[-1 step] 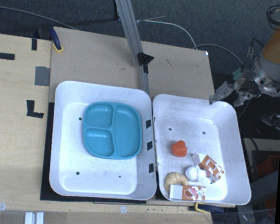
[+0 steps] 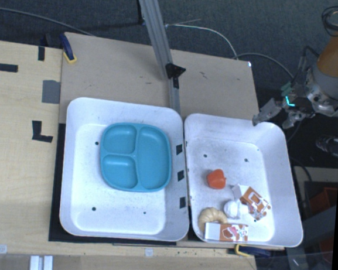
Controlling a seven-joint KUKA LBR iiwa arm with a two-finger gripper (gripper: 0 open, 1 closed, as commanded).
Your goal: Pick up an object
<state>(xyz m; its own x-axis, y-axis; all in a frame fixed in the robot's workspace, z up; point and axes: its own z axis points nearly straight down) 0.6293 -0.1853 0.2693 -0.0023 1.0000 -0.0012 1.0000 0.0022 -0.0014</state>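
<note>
Pale wood tabletop [image 2: 15, 147] with black tape marks at the left; tan board [image 2: 122, 68] laid over it, under two shallow white bins side by side. Left bin [image 2: 77, 170]: holding a blue divided plate [image 2: 136, 157], lying flat, toward the upper middle. Right bin [image 2: 274, 141]: holding, clustered toward its near right corner, an orange-red round object [image 2: 216, 178], a tan croissant-like piece [image 2: 212, 214], a small white object [image 2: 232, 208], an orange-and-white packet [image 2: 254, 203] tilted, and an orange-and-white box [image 2: 227, 231] lying flat against the near wall. Grey metal pole [image 2: 157, 33] slanting in from the top, ending at the seam between the bins. Dark carpeted floor [image 2: 226, 13] beyond, with thin cables trailing. Tool [image 2: 279, 115] poised above the right bin's far right corner, outside the rim, well apart from the objects; fingers splayed wide, nothing between them.
</note>
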